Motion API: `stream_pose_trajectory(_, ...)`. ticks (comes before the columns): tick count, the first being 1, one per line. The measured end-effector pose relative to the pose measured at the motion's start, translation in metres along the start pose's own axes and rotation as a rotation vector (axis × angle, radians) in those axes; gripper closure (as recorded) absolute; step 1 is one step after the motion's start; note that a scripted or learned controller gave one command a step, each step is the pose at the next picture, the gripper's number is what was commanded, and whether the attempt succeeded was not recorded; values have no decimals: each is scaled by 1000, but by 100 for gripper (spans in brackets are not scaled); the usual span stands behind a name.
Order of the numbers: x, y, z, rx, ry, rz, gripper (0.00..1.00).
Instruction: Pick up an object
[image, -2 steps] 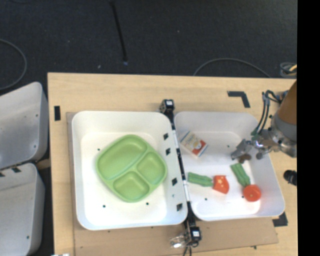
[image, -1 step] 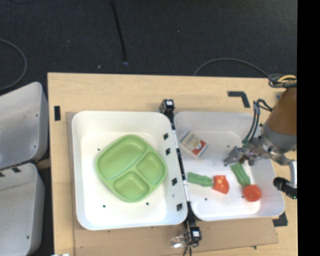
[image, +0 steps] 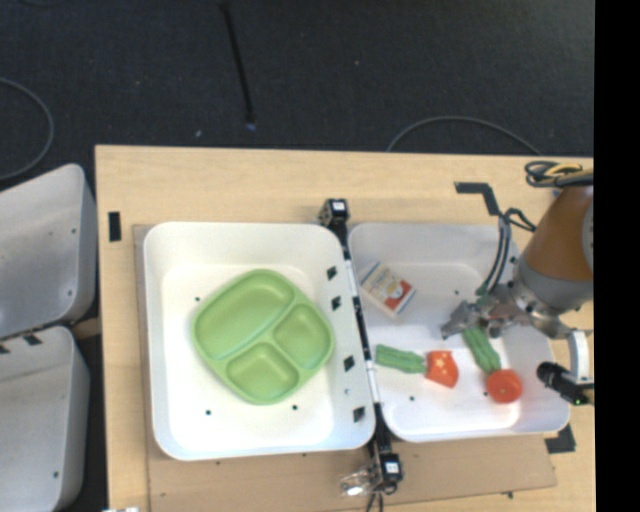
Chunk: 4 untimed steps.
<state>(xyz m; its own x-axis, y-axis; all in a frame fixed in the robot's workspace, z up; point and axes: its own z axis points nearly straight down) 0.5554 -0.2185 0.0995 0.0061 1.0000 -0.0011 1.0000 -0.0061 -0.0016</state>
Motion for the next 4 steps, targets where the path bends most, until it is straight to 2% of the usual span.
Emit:
stream_pose_trajectory(1,-2,1,-13,-6,-2,3,100)
stream_pose_trajectory(2,-1,3,-78,-9,-3,-11,100)
stream_pose_trajectory(4,-8,-3,-181,-9,-2,-9,100)
